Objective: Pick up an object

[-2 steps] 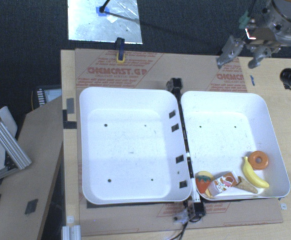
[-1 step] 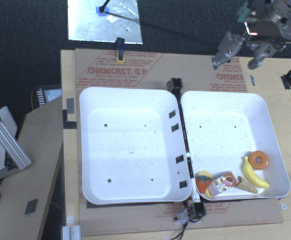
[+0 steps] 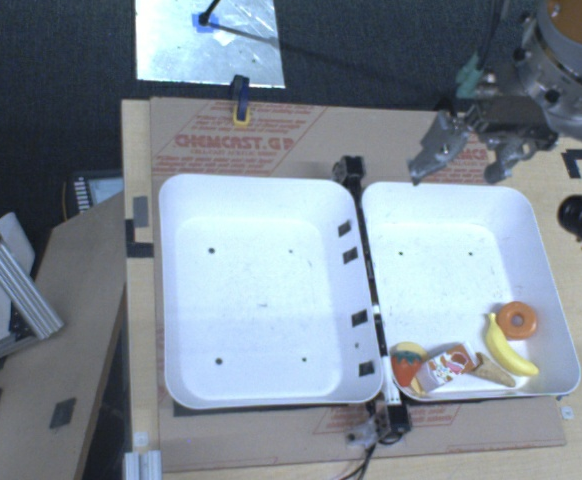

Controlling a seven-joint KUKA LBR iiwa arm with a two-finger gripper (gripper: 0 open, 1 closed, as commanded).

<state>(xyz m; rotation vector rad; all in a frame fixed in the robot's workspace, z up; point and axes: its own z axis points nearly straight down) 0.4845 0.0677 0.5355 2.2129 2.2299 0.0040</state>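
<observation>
Gripper (image 3: 461, 158) high above right bin (image 3: 441, 268), fingers spread, empty; banana (image 3: 506, 348), donut (image 3: 517, 319) crowd near corner; risk: wall blocks a finger.

Two bins sit side by side. The banana (image 3: 509, 348) lies in the right bin (image 3: 441, 258), at its five o'clock corner.
</observation>
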